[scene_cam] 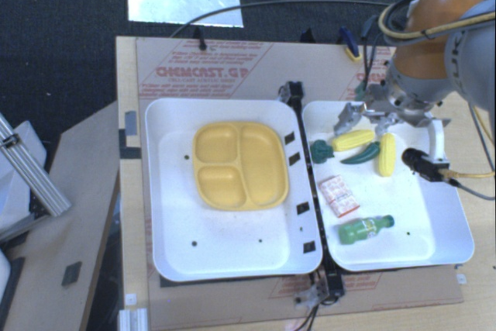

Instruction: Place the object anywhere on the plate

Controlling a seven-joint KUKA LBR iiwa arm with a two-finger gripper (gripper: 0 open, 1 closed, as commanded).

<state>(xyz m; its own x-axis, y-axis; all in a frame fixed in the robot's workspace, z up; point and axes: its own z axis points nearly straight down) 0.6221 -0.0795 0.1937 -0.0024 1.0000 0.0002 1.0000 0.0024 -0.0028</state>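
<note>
A yellow plate [239,165] with three compartments lies in the left white bin [174,236]. In the right bin [442,236] lie two yellow corn cobs [353,139] [386,153], a dark green pepper [361,155], a small green vegetable [320,150], a red-and-white packet [339,195] and a green bottle [364,228]. My gripper [364,116] hangs over the far part of the right bin, just above the left corn cob. Its fingers [346,117] are spread apart with nothing between them.
The grey arm with its orange band [434,19] comes in from the upper right. A black fitting with a cable [422,164] sits over the right bin's right side. A black divider [306,190] separates the bins. Cardboard [209,66] lies behind them.
</note>
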